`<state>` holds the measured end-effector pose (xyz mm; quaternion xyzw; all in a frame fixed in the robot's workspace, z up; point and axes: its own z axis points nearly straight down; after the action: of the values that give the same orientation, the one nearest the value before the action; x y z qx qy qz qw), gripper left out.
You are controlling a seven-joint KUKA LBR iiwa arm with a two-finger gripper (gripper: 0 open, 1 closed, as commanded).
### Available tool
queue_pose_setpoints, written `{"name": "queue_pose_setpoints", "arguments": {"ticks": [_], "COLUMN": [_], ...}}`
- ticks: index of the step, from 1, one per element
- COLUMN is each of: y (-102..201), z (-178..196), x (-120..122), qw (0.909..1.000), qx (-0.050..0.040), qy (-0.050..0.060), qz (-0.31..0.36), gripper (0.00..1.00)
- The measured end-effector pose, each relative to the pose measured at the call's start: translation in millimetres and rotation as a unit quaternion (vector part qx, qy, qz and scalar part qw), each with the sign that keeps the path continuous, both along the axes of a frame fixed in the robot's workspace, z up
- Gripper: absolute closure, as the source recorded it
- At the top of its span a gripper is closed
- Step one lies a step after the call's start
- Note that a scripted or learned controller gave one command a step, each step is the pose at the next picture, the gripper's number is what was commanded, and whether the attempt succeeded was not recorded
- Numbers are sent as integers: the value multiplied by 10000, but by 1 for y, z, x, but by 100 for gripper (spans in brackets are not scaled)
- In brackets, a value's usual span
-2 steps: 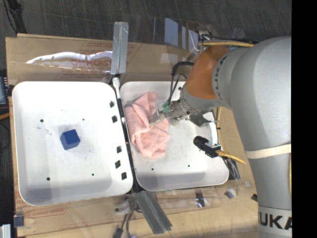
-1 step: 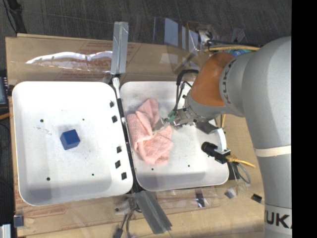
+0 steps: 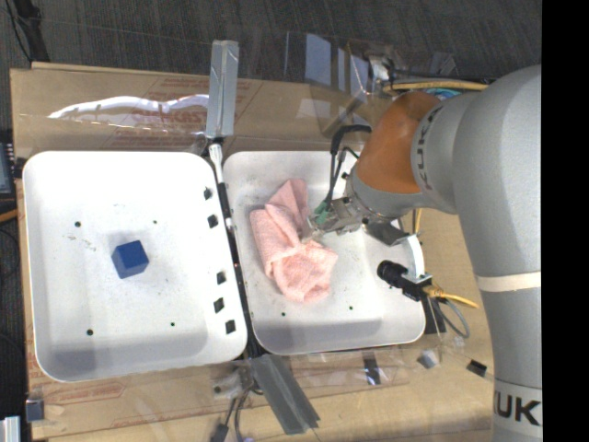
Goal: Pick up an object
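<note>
We see two shallow white bins side by side on a brown tabletop [image 3: 83, 86]. The left bin [image 3: 37, 247] holds a small blue block [image 3: 131, 258], which sits alone on the floor a little left of the bin's middle, well apart from the walls. A few dark specks dot the floor around it.

The right bin [image 3: 368, 311] holds a pink cloth [image 3: 290, 242]. It lies crumpled and folded in the middle of the bin, running from a narrower end near the far wall to a bunched, rounder end nearer the front. It rests flat on the bin floor.

The grey arm [image 3: 488, 182] comes in from the right, with its orange band [image 3: 391, 150] over the right bin's far right corner. The end effector [image 3: 322, 219] is low over the right bin, at the right-hand edge of the cloth, about halfway along it. It looks to be against the fabric there. We cannot tell whether the end effector is wide or narrow, nor whether any cloth is caught in it, because the wrist hides that part.

A row of small black clips [image 3: 219, 247] runs down the seam between the bins. A grey metal strip [image 3: 222, 90] stands at the far end of that seam, and a crinkled clear plastic sheet [image 3: 129, 110] lies on the tabletop beyond the left bin.
</note>
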<state>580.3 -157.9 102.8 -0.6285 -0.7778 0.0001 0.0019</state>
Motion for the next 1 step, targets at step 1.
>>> {"name": "queue_pose_setpoints", "arguments": {"ticks": [1], "y": [0], "z": [0], "x": [0], "qw": [10000], "qx": [-2], "qy": [0], "qz": [-1], "gripper": [0]}}
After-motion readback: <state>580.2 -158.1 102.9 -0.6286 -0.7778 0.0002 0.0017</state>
